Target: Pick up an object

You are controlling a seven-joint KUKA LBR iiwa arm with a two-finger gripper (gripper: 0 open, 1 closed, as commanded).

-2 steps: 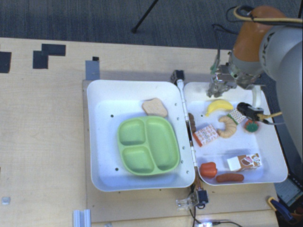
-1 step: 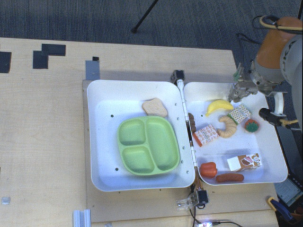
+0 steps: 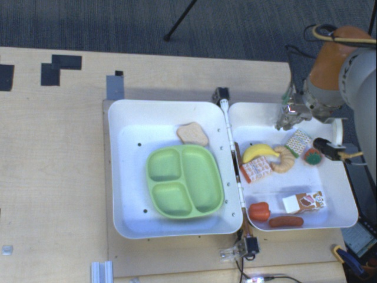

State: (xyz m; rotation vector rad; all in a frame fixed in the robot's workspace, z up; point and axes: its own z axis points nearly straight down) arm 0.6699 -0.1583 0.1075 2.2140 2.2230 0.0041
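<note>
My gripper (image 3: 288, 118) hangs over the far right corner of the right bin (image 3: 349, 208), under the grey arm with its orange band (image 3: 330, 61). Nothing shows in its grasp. Just in front of it lies a small patterned box (image 3: 298, 141). Further in are a yellow banana (image 3: 259, 152), a croissant (image 3: 284, 160), a red-and-white carton (image 3: 255, 170) and a red-and-green strawberry (image 3: 313, 156). Near the front wall lie a brown-and-white box (image 3: 303, 202), a red pepper (image 3: 258, 211) and a sausage (image 3: 286, 221).
The left bin (image 3: 115, 158) holds a green divided plate (image 3: 184, 181) and a slice of bread (image 3: 192, 134) behind it. A black-and-metal divider (image 3: 230, 140) runs between the bins. Wooden bench surrounds both bins; cables lie at the front edge.
</note>
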